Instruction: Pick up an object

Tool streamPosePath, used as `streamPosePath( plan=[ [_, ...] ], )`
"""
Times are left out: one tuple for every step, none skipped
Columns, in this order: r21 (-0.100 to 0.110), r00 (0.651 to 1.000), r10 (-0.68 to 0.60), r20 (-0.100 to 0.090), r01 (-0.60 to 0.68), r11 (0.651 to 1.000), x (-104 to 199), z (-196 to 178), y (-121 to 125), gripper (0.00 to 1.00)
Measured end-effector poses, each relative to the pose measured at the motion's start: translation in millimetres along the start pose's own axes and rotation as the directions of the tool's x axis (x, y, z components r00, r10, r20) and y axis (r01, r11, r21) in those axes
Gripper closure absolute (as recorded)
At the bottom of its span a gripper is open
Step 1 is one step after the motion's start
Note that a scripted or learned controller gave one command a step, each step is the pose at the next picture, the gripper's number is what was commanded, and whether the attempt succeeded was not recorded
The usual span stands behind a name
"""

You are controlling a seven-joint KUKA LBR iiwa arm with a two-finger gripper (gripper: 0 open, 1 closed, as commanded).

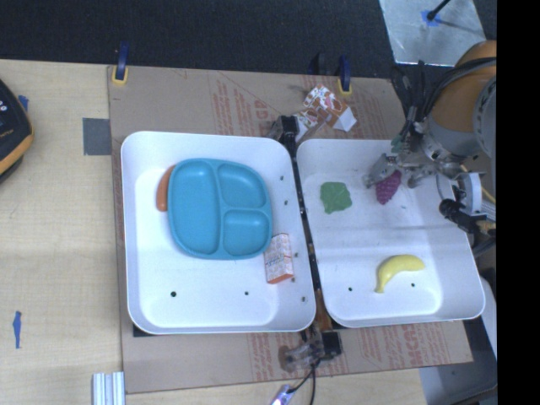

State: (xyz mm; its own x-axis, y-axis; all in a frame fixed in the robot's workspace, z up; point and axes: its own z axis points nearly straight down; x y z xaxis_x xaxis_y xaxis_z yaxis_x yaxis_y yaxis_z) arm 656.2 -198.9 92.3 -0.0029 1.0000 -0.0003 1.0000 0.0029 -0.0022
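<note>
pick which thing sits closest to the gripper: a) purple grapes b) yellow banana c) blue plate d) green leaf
a, the purple grapes lie right at the gripper in the right bin, while the banana and green leaf lie farther off and the blue plate is in the left bin.

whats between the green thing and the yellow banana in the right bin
Nothing. In the camera view, the stretch from the green piece down to the yellow banana is bare white floor of the right bin.
</note>
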Motion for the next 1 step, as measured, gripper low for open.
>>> streamPosePath(
  plan=[
    [0.001,1.000,-0.002,-0.001,0.002,1.000,30.6,-12.0,0.2,0.00]
  ],
)
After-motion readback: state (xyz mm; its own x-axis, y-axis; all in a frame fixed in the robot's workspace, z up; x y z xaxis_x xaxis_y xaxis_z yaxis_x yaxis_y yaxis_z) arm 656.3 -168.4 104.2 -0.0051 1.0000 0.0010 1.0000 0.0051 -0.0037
